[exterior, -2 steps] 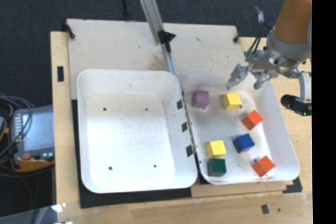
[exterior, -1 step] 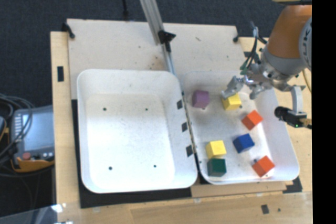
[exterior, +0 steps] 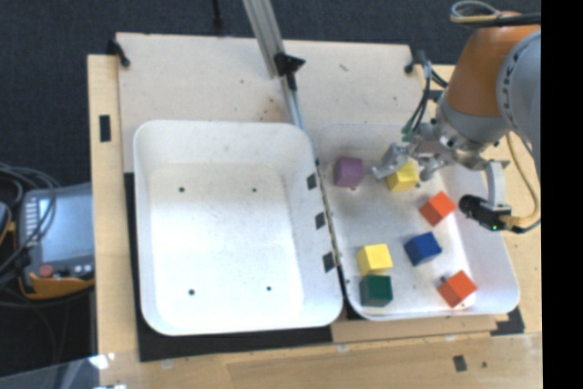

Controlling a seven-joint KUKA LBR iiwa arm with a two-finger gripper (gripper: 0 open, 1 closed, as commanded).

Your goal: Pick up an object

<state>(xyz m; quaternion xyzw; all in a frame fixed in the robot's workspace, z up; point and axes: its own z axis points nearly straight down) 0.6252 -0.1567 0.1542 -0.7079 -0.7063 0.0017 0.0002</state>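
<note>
Yellow block sits clamped between the fingers of the gripper in the right bin. Grasping looks done; next comes a straight lift clear of the neighbouring orange block.

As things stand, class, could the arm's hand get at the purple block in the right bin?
Probably yes: the hand hovers by the yellow block, and the purple block sits apart with nothing on it.

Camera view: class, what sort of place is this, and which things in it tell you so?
Probably a robotics lab bench set up for grasping trials: a robot arm reaches over two white bins, small coloured blocks lie in the right one, and cables and a handheld control unit sit alongside.
</note>
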